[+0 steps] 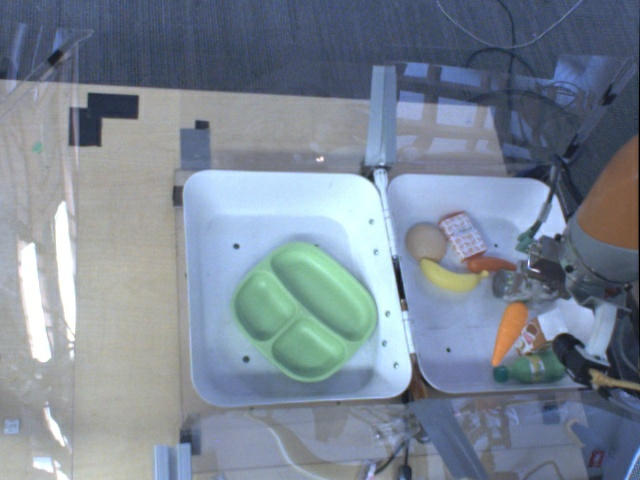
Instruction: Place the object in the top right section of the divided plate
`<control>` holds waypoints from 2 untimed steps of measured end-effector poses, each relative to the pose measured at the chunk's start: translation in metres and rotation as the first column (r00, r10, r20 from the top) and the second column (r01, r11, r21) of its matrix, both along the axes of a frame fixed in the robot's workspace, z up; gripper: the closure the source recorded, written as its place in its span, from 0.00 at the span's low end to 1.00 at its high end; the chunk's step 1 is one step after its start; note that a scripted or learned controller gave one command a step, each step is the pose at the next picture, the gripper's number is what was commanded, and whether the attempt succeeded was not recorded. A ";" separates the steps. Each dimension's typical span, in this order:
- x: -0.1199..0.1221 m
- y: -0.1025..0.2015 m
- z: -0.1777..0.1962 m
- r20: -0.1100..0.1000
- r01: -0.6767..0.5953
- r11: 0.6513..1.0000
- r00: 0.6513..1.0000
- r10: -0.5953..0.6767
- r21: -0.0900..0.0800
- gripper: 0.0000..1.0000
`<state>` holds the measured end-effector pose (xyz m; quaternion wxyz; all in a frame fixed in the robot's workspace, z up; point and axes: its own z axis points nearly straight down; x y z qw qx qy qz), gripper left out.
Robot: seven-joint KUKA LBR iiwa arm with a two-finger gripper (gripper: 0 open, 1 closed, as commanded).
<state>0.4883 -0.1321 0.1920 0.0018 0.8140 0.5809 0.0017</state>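
Green bottle (530, 371) lies on its side at the near right corner of the right bin (440, 363), with a carrot (509, 333) just above it, tip pointing toward the near edge. Further back in that bin sit a banana (449, 277), a beige egg-shaped item (425, 240) touching its far end, a red-and-white patterned packet (462, 235) beside that, and a small orange-red piece (489, 264) near the packet.

Arm (610, 228) enters from the right, orange band visible. Gripper (522, 280) hangs over the right bin, just right of the banana and above the carrot's thick end. Whether its fingers are parted or closed cannot be told from this angle, and no item is seen between them.

Left bin (215, 218) holds the green divided plate (305, 311), resting at a slant, with three sections. All items lie in the right bin, well apart from the plate.
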 end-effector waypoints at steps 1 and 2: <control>0.033 0.081 0.018 -0.001 0.029 1.000 1.000 -0.029 0.001 1.00; 0.018 0.174 0.038 -0.001 -0.234 0.972 0.972 0.234 0.001 1.00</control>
